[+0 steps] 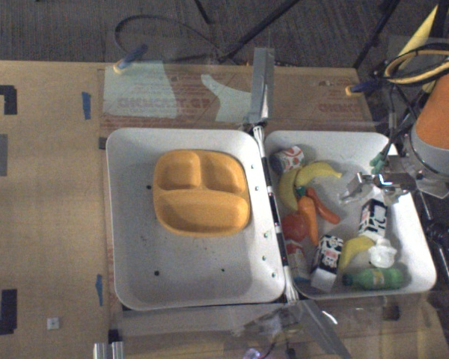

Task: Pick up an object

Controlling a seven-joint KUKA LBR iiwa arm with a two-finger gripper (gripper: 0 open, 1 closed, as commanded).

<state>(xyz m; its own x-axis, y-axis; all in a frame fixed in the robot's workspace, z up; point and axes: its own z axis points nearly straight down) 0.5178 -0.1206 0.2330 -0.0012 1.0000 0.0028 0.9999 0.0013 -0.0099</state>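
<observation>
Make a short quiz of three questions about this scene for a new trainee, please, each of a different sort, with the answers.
1. True or false: the orange divided plate lies in the right bin.
2. Multiple choice: where does the gripper hang? A) over the left bin; B) over the right bin; C) beyond both bins, over the bench.
3. Fill in: the green bottle lies along the ____ wall of the right bin.

Key
1. False; it lies in the left bin.
2. B; it hangs beside the upper yellow banana, with nothing seen between its fingers.
3. Near (the wall at the bottom of the view).
</observation>
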